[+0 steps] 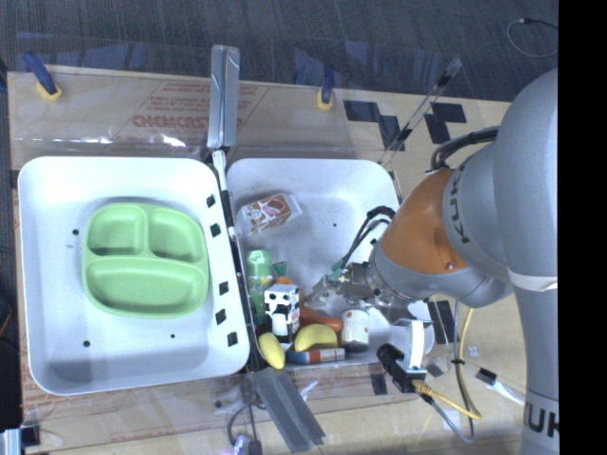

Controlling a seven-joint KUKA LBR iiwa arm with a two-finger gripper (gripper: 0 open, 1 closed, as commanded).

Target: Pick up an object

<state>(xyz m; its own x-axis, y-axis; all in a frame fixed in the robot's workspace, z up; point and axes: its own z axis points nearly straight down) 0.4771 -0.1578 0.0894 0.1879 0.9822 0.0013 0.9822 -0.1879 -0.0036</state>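
Jaws state cannot be told; the gripper (349,297) sits low in the right bin (327,180). Left bin (57,183) holds a green tray (147,257). Right bin: snack packet (268,212), banana (316,337), white cup (356,327), cow toy (282,306), clustered at near edge.

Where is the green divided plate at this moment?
The green divided plate lies in the left bin of the camera view, near its middle, apart from the toy clutter in the right bin.
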